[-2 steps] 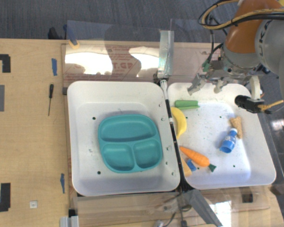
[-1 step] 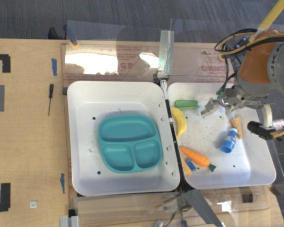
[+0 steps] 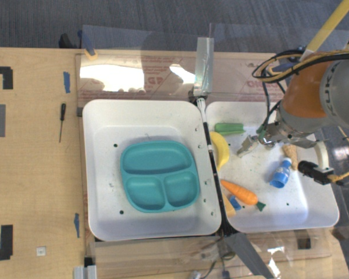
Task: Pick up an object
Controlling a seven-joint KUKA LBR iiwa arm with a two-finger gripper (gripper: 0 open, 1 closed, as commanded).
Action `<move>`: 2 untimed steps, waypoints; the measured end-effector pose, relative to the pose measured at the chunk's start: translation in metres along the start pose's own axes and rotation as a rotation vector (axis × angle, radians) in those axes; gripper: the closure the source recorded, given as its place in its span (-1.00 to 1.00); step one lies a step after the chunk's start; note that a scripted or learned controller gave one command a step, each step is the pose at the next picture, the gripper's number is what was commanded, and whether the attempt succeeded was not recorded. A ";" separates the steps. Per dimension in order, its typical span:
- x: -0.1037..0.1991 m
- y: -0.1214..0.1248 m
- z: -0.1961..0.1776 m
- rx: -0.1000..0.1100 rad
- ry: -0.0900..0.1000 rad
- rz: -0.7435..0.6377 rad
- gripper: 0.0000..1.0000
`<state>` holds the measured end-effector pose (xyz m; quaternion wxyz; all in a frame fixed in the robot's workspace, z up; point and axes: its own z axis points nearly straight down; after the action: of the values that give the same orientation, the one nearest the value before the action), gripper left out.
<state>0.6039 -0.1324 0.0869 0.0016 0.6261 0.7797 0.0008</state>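
A yellow banana (image 3: pixel 220 148) is lying at the right bin's (image 3: pixel 314 214) left wall, beside a green piece (image 3: pixel 229 128). The gripper (image 3: pixel 248 146) is hovering just right, jaws apart, empty; it should be lowering squarely astride the banana.

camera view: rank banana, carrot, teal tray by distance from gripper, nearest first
From the gripper:
1. banana, just to its left, by the divider in the right bin.
2. carrot, below it, near the right bin's front.
3. teal tray, far left, in the left bin.
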 end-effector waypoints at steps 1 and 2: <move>-0.015 -0.067 -0.050 0.003 0.000 0.059 -1.00; -0.031 -0.101 0.000 0.000 0.001 -0.014 -1.00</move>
<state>0.5119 -0.1840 0.0871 0.0014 0.6207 0.7841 0.0012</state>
